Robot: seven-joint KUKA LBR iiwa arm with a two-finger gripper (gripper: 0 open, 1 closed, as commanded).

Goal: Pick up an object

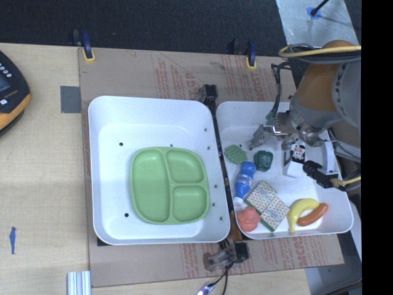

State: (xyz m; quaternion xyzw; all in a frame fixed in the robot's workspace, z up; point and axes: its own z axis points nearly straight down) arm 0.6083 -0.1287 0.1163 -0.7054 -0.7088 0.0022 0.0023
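Taking the blue bottle (244, 178) in the right bin (344, 226) as landmark: nearer to the camera, just below it, a pink piece (247, 219) is lying, and beside that a patterned box (267, 204), a banana (301, 210) and a sausage (313, 214). Left of the bottle, in the left bin (107, 165), a green tray (169, 185) is resting. Just above the bottle a green leaf shape (234, 153) and a dark green object (263, 160) are sitting. Farther, up and right, the claw (270, 134) is hanging over the bin with fingers spread, and nothing is between them.

I think the risk is crowding: the objects are lying close or touching, so the fingers may be pushing a neighbour away or closing on two things. The rounded bottle may be slipping out.

Red writing is printed on the cardboard on the tabletop (43, 183), but it is too small to read.
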